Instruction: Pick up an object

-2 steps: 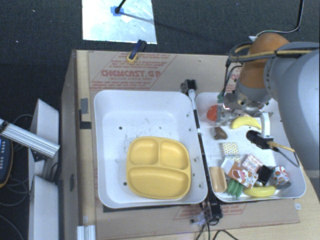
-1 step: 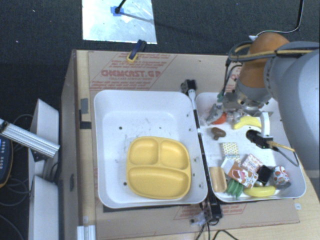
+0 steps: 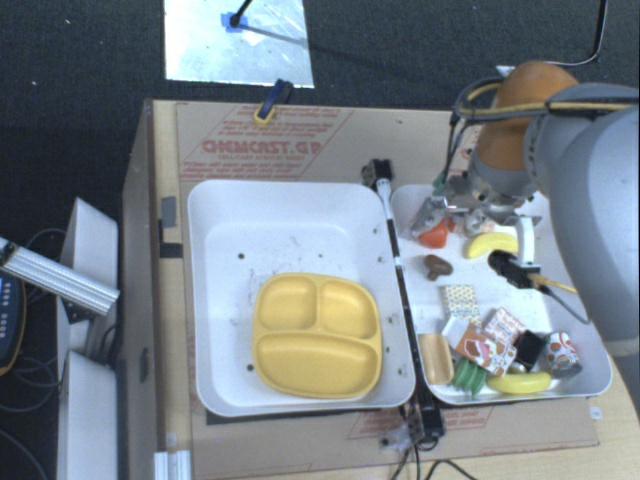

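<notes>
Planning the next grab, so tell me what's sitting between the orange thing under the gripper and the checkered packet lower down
In the camera view, a small brown lump lies on the bin floor between the orange object and the checkered packet.

from my screen i see a dark carpet around the bench, with a shiny sheet lying on it at top. the bench top is brown board with red lettering. pale rails sit at left.
</notes>
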`<state>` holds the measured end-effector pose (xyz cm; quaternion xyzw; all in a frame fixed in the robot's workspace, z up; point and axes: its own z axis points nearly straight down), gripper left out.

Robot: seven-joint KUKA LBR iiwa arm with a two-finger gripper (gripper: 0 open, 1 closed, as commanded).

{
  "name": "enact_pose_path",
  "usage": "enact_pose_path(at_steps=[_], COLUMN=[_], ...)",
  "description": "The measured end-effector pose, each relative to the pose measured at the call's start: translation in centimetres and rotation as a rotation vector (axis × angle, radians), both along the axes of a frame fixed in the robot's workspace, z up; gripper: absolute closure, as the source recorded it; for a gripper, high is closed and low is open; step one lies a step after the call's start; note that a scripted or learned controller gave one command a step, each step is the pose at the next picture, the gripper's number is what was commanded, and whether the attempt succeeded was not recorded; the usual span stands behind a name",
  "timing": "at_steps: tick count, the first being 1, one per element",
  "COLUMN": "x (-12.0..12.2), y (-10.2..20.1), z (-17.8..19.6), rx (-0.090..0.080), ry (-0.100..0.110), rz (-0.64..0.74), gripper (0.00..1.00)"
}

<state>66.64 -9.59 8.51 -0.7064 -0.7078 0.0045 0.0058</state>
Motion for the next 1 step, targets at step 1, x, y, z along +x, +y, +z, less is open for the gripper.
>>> enact_pose_path(at_steps=[1], x=[0.01], y=[-0.14], z=[1.0], rx=[-0.003], ry=[-0.002], rz=[0.002], gripper=[1.0])
